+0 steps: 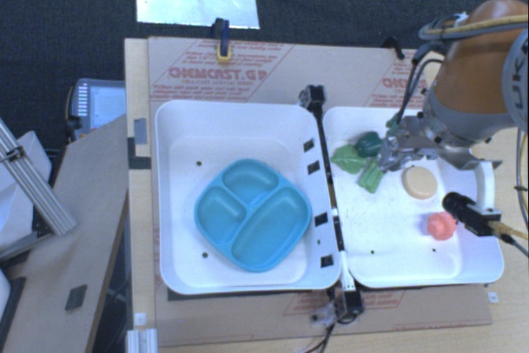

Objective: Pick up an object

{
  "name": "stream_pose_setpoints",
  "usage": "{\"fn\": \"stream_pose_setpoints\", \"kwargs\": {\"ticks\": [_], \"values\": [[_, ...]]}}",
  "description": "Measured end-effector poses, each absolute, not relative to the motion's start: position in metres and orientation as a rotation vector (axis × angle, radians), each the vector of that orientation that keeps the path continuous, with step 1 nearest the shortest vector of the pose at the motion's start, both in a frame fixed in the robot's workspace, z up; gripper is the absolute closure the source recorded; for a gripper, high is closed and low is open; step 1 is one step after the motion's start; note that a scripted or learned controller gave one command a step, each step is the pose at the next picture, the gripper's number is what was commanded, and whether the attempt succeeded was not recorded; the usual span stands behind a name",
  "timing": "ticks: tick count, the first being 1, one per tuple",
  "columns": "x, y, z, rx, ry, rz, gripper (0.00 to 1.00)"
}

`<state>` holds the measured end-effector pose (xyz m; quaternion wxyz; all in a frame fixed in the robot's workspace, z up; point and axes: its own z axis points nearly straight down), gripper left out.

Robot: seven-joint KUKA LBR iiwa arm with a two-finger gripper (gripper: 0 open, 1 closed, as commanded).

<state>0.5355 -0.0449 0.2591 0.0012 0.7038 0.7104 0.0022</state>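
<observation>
The claw (pixel 388 151) is hovering over green pieces (pixel 361 157), its grip impossible to judge; the arm is hiding whatever lies behind it.

Both bins (pixel 248 116) are plain white. The left one's got a light blue divided plate (pixel 252 215). Over in the right bin (pixel 463 264): a couple of green pieces (pixel 361 157), a cream disc (pixel 420 182), and a pinkish-red lump (pixel 440 226). Arm's (pixel 483 70) grey with that orange band.
</observation>
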Motion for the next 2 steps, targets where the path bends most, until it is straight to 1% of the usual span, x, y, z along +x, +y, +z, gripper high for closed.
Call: {"fn": "stream_pose_setpoints", "kwargs": {"ticks": [1, 2], "values": [[0.549, 0.009, 0.262, 2.210, 2.232, 0.006, 1.00], [0.576, 0.062, 0.259, 2.210, 2.231, 0.006, 1.00]]}}
